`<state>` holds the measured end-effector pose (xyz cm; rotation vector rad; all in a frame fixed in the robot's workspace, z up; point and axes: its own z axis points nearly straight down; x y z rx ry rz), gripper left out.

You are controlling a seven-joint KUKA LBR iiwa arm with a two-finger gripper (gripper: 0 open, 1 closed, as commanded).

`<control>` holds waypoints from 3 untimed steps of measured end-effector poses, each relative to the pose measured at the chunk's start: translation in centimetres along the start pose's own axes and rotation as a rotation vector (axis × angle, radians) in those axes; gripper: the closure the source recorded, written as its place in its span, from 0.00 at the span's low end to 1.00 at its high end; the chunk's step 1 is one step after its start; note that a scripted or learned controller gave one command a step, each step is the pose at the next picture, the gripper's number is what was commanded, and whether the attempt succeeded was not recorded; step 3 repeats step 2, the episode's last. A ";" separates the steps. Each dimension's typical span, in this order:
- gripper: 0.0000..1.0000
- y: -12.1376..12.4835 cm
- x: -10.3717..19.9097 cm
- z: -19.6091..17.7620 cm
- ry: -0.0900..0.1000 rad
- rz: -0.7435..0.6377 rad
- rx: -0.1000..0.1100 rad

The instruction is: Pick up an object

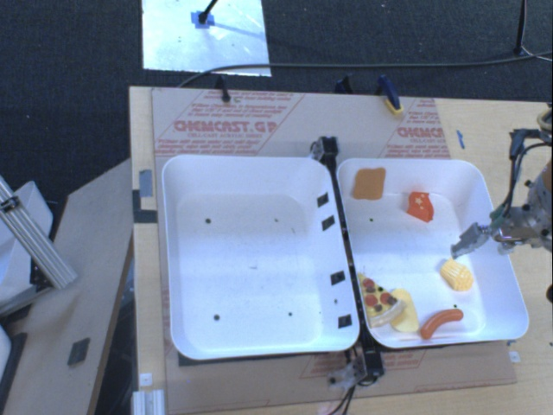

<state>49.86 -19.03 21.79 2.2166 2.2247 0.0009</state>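
Note:
The right bin (484, 180) holds several toy foods. A brown toast slice (369, 183) lies at its far left. A red-orange wedge (420, 206) sits to the right of the toast. A yellow corn piece (457, 275) lies near the bin's right wall. A pizza slice (378, 299), a pale yellow piece (404, 313) and an orange sausage (441, 321) lie along the front. My gripper (471, 240) reaches in from the right, over the bin's right side. It is just above and beside the corn in the picture, with nothing seen in it.
The left bin (173, 232) adjoins the right one, with black clips (333, 223) along the shared wall. Both bins rest on a brown board (233, 119) on the bench. A blue clamp (390, 93) sits at the board's far edge. A cable (523, 24) hangs at the far right.

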 end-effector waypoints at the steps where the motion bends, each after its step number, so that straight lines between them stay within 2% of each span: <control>1: 0.00 9.7 0.2 6.4 -0.001 -0.006 -0.005; 2: 0.00 14.1 4.2 13.7 0.001 -0.007 -0.001; 3: 0.00 14.1 4.2 13.7 0.001 -0.007 -0.001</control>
